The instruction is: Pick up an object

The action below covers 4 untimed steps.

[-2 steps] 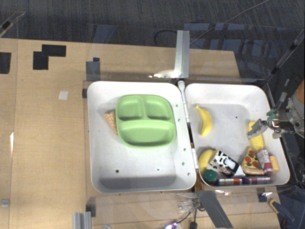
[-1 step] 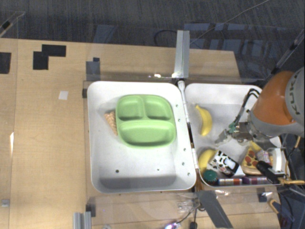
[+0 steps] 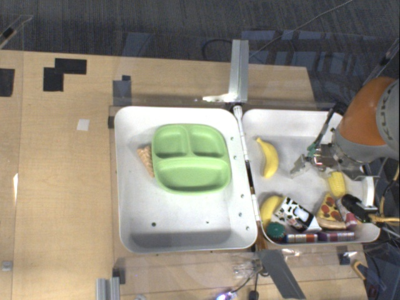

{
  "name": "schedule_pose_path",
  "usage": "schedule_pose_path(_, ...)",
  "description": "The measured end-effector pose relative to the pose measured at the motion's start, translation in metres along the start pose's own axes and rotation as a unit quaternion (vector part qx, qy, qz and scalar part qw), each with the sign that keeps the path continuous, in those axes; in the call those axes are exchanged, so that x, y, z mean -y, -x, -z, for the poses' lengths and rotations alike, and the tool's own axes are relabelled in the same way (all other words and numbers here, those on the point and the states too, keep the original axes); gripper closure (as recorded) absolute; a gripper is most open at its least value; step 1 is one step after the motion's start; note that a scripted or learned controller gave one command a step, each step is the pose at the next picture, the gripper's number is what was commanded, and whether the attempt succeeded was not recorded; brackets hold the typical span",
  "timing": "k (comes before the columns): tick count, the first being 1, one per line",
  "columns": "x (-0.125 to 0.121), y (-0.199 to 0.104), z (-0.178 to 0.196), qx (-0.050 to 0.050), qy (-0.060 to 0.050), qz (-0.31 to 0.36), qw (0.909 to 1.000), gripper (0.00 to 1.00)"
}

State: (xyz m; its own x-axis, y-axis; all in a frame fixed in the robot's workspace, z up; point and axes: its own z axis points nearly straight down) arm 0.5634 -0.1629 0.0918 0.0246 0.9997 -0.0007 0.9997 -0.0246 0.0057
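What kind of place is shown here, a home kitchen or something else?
Probably a robot lab bench, not a kitchen. A grey arm with an orange band reaches over two white bins. They hold toy-like items: a green divided plate and a banana. Cables run across the carpet.

Claw above right bin

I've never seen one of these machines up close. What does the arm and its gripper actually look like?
The arm is a rounded body, grey with a broad orange band, entering from the right. At its end sits a small metal gripper, silvery grey with darker parts and a touch of green. Thin dark cables run along it.
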Motion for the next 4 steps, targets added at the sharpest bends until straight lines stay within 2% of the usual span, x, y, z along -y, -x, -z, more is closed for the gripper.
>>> schedule_pose_path(1,-0.068,-0.046,-0.003,-0.001,0.004,-0.056,0.9984,0.0)
schedule_pose_path(2,-0.028,-0.064,0.0,0.002,-0.001,-0.032,0.9995,0.0)
schedule_pose_path(3,0.015,-0.088,0.091,0.0,-0.003,-0.195,0.9808,0.0)
schedule_pose_path(4,0.059,-0.141,0.14,0.001,-0.003,-0.292,0.9564,0.0)
